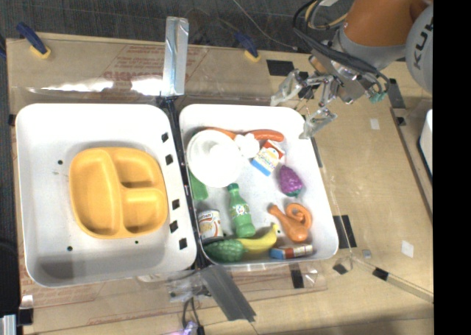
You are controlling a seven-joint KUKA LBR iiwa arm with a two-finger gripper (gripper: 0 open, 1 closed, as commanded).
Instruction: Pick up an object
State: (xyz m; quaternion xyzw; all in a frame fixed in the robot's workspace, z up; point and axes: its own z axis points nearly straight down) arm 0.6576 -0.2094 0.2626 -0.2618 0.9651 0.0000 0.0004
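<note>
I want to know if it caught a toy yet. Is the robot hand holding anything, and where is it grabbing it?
No, nothing is held. The hand hangs over the top right corner of the right bin, with no toy between its fingers.

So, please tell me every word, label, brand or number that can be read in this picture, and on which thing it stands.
"KU": large dark letters on the arm, cut off at the picture's right side.
Green bottle: label too small to read.
Small can: label blurred.
Small carton: print unreadable.
Red print on the bench behind the bins: too faint to read.
</note>
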